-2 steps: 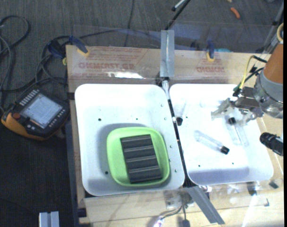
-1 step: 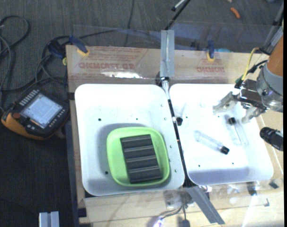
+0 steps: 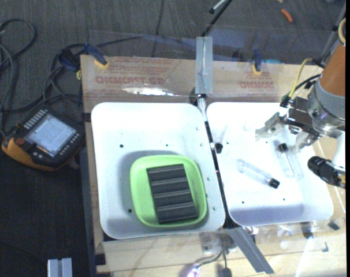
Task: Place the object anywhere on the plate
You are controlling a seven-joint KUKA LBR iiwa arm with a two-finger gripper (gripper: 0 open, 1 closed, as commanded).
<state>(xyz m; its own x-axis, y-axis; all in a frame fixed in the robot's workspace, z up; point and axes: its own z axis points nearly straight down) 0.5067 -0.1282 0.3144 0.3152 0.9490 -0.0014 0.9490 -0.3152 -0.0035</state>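
A light green plate (image 3: 139, 178) lies in the left bin (image 3: 111, 137), toward its front. A dark grey ribbed block (image 3: 172, 193) rests flat on the plate, well inside its rim. In the right bin (image 3: 244, 117) a clear tube with a black cap (image 3: 257, 173) lies on the floor. My gripper (image 3: 286, 140) hangs over the right bin's far right part, up and to the right of the tube. Its fingers are spread open and I see nothing between them.
A metal divider (image 3: 204, 74) runs between the bins at the back. A teach pendant (image 3: 45, 138) lies on the floor left of the bench. A black part (image 3: 324, 169) sticks in near the right bin's right edge.
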